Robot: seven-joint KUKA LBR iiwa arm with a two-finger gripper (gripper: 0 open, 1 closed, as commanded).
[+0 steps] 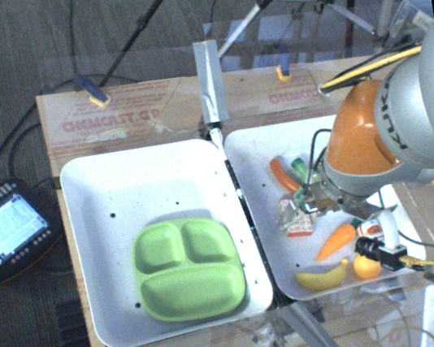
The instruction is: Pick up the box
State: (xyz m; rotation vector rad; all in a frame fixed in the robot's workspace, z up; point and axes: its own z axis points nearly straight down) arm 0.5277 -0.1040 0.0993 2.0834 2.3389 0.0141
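Camera view looks down on a desk carrying two white bins, and the arm (391,131) reaches in from the right over the right bin (259,203), its wrist low above the clutter there. The hand (314,202) sits just beside the box (294,217), a small pale carton with a red edge lying near the middle of that bin, but whether it is released or clenched I cannot tell, since the wrist covers it. The box appears to rest on the bin floor, so the pick looks not yet done: the grasp and the lift remain. Around it lie a carrot (335,241), a banana (323,277), a small yellow-orange fruit (366,266) and a red-orange pepper (284,174). The left bin (105,195) holds a green divided tray (188,269), well apart from the work
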